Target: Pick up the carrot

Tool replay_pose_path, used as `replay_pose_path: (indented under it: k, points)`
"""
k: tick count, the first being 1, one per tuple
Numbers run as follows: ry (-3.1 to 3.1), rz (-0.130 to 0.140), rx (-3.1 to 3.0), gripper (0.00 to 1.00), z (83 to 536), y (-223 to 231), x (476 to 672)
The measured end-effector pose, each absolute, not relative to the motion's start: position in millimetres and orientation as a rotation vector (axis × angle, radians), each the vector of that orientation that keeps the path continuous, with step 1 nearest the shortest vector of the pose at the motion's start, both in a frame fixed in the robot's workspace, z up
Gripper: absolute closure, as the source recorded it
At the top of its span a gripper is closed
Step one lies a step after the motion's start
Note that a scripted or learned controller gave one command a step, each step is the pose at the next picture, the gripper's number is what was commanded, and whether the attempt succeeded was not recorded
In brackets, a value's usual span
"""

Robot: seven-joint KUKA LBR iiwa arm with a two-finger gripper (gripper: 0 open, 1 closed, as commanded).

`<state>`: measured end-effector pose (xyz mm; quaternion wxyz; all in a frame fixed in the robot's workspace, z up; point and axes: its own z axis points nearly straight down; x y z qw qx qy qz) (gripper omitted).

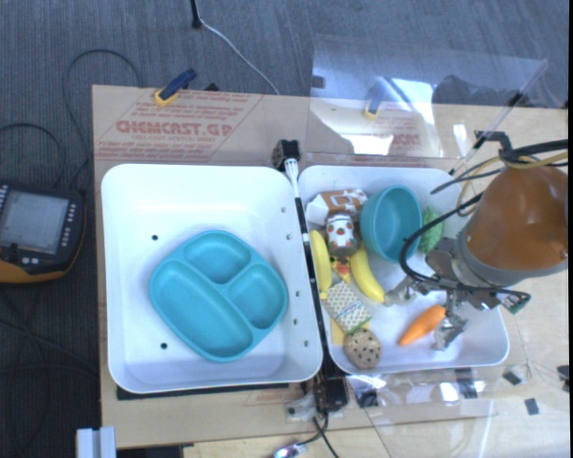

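- Camera view, far left: a handheld control pendant [29,230] with a grey screen lies on the dark carpet beside the counter [124,132].
- Left white bin [124,198]: a blue divided plate [218,294] sits at a slant near its middle.
- Right white bin [487,346], left side: a yellow banana [366,275] lies next to a small toy figure [340,234], with a second yellow piece [319,263] along the dividing wall and a speckled cookie [364,348] toward the near edge.
- Toward the bin's far side, a teal bowl [392,221] rests tilted, a green item [430,229] just beside it.
- The carrot [422,326], orange and lying flat on the bin floor, is in the near right part of the right bin.
- The pincer [451,324] hangs just beside the carrot's thick end; whether its jaws are apart or together cannot be told from here.
- Right edge: the arm's orange band [516,222] looms over the bin.
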<state>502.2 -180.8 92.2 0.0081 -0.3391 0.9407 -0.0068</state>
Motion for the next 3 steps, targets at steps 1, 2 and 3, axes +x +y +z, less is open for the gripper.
replay_pose_path:
  k: [1,2,3]
  points:
    - [2.738,-0.010,-1.521,0.00,93,-194,494.3]
    - [2.436,-0.029,-1.964,0.00,92,-180,492.0]
    - [2.432,-0.031,-1.961,1.00,103,-178,494.6]
